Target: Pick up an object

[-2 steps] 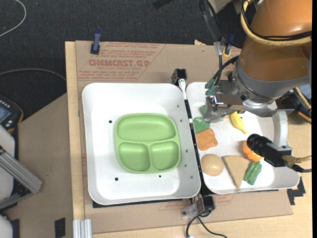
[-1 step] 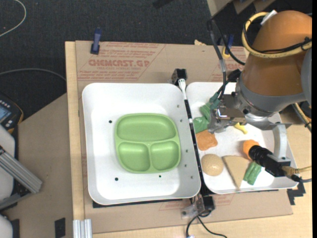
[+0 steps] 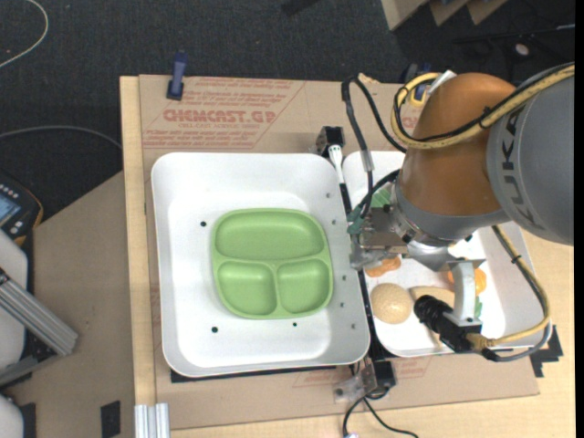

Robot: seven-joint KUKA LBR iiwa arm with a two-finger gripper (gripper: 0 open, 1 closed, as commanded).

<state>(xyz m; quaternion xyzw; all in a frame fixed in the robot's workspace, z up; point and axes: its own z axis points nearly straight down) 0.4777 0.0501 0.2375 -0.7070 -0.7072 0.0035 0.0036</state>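
Note:
My gripper [image 3: 376, 245] reaches down into the right bin [image 3: 398, 343], at its left side, mostly covered by the wrist and the orange band. Right under it a small orange thing [image 3: 384, 265] peeks out; whether the gripper touches it is hidden. A beige round thing [image 3: 392, 303] lies just in front of the gripper on the bin floor. An orange piece with a green part [image 3: 471, 286] lies further right in the same bin.
The left bin [image 3: 182, 336] holds a green three-compartment plate [image 3: 271, 262] in its middle. The wall between the two bins runs close to the gripper's left. The bulky arm [image 3: 474, 167] covers most of the right bin.

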